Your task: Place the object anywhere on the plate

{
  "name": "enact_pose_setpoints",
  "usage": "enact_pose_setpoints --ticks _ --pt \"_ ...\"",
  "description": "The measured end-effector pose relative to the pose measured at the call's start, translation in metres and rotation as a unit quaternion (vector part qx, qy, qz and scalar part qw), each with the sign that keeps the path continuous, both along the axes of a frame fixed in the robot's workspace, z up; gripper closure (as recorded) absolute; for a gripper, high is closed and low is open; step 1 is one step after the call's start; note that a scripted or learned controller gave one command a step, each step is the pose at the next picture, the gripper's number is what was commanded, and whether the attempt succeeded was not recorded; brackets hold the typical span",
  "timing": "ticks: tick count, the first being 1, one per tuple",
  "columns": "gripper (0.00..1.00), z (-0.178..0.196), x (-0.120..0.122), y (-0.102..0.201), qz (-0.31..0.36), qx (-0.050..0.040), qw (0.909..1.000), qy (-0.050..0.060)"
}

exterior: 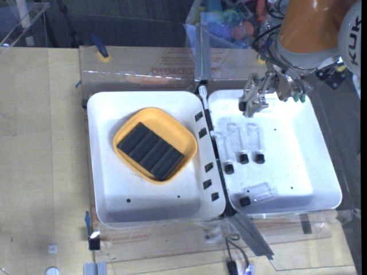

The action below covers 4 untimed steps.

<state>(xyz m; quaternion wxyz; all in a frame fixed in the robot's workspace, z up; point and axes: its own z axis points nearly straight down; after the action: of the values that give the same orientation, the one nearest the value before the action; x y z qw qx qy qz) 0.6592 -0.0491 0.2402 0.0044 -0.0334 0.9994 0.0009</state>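
A yellow, square-ish plate (166,121) lies in the left white bin (114,202). A black ridged rectangular object (150,149) rests flat on the plate, slightly toward its near side. My gripper (253,104) hangs over the far part of the right bin (304,153), well to the right of the plate and apart from the object. Its fingers are open with nothing between them.
Three clear bottles with black caps lie in the right bin: two side by side (251,143) and one nearer the front (257,193). Black clips (205,149) line the divider between the bins. A clear box of colourful toys (229,10) stands behind.
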Motion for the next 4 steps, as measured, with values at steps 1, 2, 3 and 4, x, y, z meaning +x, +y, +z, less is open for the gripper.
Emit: enact_pose_setpoints --ticks 1,2,3,4 --pt "1.00 -0.028 0.008 0.064 0.116 -0.0001 0.9932 0.002" --pt "1.00 -0.054 0.008 0.072 0.202 -0.0006 0.9793 0.002" --pt "1.00 -0.055 -0.037 0.097 0.300 -0.0010 0.9541 0.002" --pt "1.00 -0.063 -0.065 0.181 0.355 -0.0010 0.9350 0.002"
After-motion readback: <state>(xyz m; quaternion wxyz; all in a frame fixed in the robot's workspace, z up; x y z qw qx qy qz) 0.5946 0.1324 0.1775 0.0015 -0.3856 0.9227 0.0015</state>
